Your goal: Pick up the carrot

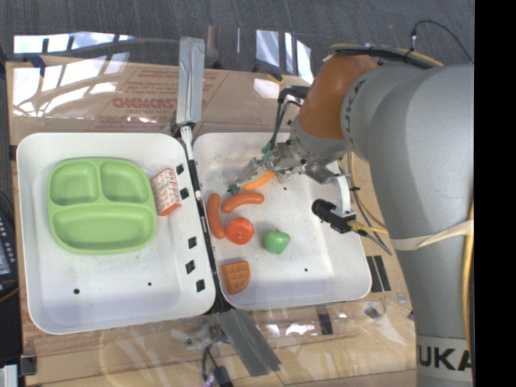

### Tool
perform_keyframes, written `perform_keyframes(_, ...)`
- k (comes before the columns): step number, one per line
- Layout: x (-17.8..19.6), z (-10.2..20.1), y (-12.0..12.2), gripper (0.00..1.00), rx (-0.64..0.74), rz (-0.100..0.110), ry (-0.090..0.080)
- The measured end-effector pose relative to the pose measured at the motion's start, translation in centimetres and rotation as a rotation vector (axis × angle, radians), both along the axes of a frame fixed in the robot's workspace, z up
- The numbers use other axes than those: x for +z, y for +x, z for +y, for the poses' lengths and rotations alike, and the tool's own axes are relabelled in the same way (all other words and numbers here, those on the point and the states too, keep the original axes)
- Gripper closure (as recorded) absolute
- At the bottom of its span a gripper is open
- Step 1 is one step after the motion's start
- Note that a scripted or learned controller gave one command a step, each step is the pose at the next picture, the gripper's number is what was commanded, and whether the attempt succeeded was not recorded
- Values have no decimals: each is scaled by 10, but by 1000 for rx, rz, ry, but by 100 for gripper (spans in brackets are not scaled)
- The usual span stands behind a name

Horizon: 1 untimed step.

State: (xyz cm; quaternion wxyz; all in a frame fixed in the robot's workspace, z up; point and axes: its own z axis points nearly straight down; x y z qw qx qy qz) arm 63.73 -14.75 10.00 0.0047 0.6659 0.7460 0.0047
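The carrot point(256, 181) is small and orange with a green top. It lies tilted in the right bin point(322, 272), near the bin's upper middle. My gripper point(270, 164) is down in this bin, right above the carrot's upper right end and touching or nearly touching it. The grey arm with its orange band comes in from the right and hides the bin's upper right corner. The carrot still rests on the bin floor.
Just below the carrot lie a red sausage point(243, 201), a second sausage point(215, 216), a tomato point(239, 230), a green pepper point(276, 241) and a waffle piece point(236, 276). The left bin point(48, 297) holds a green divided plate point(101, 204) and a small can point(166, 190).
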Motion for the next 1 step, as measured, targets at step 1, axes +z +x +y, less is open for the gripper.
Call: perform_keyframes(1, 1, 4, 1, 0, 50, 2, -5)
